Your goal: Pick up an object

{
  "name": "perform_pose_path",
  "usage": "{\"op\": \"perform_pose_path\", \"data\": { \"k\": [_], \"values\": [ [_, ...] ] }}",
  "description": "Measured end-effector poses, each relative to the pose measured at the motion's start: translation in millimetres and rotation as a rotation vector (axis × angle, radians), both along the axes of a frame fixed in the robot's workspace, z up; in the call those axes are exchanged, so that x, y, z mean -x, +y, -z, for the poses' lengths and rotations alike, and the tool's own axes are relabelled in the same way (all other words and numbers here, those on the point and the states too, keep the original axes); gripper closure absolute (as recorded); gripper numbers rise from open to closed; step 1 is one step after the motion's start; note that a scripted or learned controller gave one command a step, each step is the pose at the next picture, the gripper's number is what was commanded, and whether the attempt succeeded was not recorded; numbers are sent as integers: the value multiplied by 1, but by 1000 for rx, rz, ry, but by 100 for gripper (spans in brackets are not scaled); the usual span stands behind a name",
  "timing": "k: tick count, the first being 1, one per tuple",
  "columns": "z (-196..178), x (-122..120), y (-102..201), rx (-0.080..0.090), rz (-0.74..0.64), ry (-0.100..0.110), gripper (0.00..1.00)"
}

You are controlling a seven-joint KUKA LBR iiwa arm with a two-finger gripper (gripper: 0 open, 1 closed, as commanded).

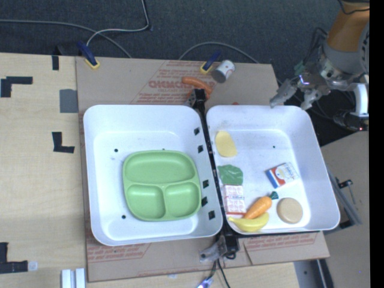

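- Camera view, upper right: your gripper [292, 95] hovers outside the right bin [312, 161], fingers spread, holding nothing.
- Lower right: carrot [258, 207] and banana [249, 223] touch, likely awkward to separate.

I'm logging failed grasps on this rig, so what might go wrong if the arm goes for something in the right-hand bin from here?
1. The carrot lies against the banana and the small packet, so a grasp may catch two things or nudge them apart.
2. That cluster sits near the right bin's front wall, which may block a finger.
3. The tool is outside the bin, above its far rim, and must clear it when descending.
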State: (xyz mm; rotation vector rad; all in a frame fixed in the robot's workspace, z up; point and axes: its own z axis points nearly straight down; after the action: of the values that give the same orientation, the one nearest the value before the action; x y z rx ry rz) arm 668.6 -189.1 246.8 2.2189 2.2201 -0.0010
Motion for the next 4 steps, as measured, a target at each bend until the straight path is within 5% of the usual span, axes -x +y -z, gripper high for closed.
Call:
{"op": "perform_pose_path", "data": {
  "k": [1,2,3,4],
  "values": [
    [42,45,114,-4,-3,4,0],
    [63,10,120,-2,-1,3,0],
    [63,45,146,-2,-1,3,0],
    [141,2,91,-1,1,6,0]
  ]
}}
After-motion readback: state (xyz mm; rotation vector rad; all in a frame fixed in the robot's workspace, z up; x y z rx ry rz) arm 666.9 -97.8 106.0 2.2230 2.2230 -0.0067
